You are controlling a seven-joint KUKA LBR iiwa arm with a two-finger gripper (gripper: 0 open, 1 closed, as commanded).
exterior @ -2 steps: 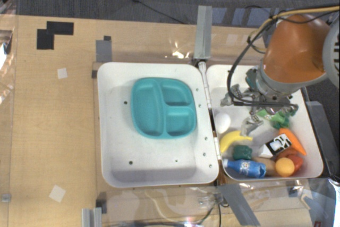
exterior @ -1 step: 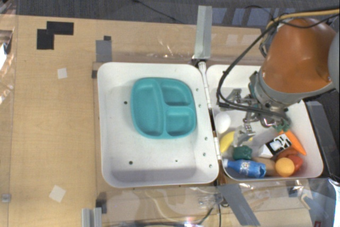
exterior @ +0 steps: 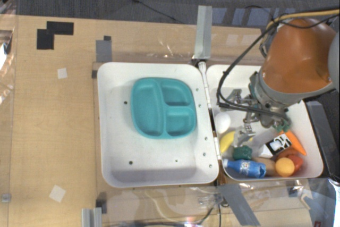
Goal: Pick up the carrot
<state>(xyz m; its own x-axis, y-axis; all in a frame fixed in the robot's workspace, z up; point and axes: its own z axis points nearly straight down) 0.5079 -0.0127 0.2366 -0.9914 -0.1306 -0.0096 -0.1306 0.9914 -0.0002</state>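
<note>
orange carrot (exterior: 295,142) lies slantwise at right bin's lower right.

Even bright overhead light, soft shadows, slight glare, mild blur

I log colours: left bin (exterior: 114,167) white; divided plate (exterior: 162,107) teal. Right bin (exterior: 313,167) white. Carrot (exterior: 295,142) orange. Tagged block (exterior: 279,144) black-and-white pattern. Banana (exterior: 227,141) yellow; bottle (exterior: 245,168) blue, printed label; round fruit (exterior: 285,167) orange-yellow; lump (exterior: 243,152) dark green. Arm band (exterior: 297,56) orange, wrist grey. Surface (exterior: 48,130) pale wood, black squares (exterior: 53,33).
</note>
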